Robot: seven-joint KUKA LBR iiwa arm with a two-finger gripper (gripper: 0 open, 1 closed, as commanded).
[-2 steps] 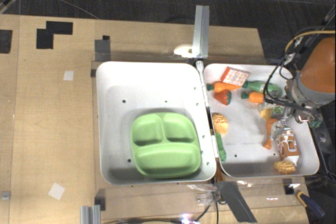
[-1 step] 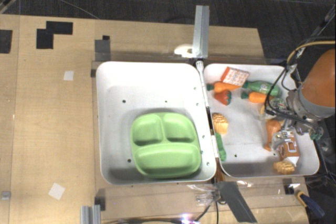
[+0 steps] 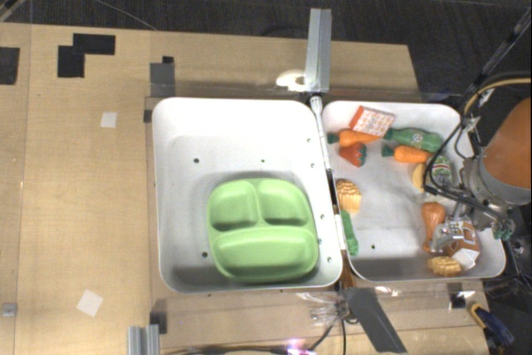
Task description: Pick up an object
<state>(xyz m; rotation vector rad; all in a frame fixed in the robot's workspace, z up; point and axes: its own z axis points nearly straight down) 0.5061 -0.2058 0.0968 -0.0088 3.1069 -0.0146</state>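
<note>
The right bin (image 3: 391, 258) holds several toy foods: a red and white box (image 3: 371, 121), a green bottle-like piece (image 3: 413, 138), an orange carrot (image 3: 406, 154), a strawberry (image 3: 352, 154), a yellow corn piece (image 3: 348, 195), a yellow piece (image 3: 420, 176), a brownish drumstick (image 3: 432, 216) and a tan pastry (image 3: 445, 265). My gripper (image 3: 456, 233) hangs low over the bin's near right corner, right beside the drumstick and above the pastry. Cables and the wrist hide its tips.
The left bin (image 3: 179, 137) carries a green divided tray (image 3: 262, 229) in its near half. A grey post (image 3: 318, 50) stands behind the divider between the bins. A green strip (image 3: 350, 234) lies along the right bin's left wall.
</note>
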